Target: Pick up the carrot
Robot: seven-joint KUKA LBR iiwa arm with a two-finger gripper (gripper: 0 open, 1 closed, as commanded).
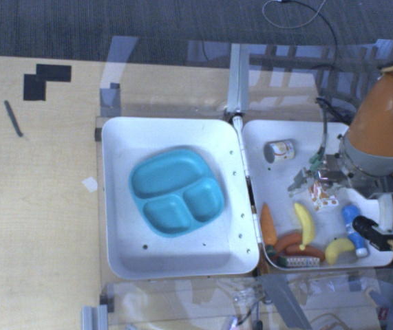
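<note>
The carrot (268, 224) is orange and lies lengthwise against the left wall of the right bin (255, 157), near its front corner. My gripper (319, 177) hangs over the middle of that bin, to the right of the carrot and further back, well apart from it. Just below the gripper sits a small red-and-white item (323, 195). Nothing touches the carrot except the reddish sausage (292, 242) near its lower end.
In the right bin there are also a tin can (279, 150) at the back, a banana (305, 224), a lemon (338, 250) and a blue bottle (352, 224). The left bin (113, 184) holds a blue divided plate (175, 191). The arm's orange band (382, 115) looms at the right.
</note>
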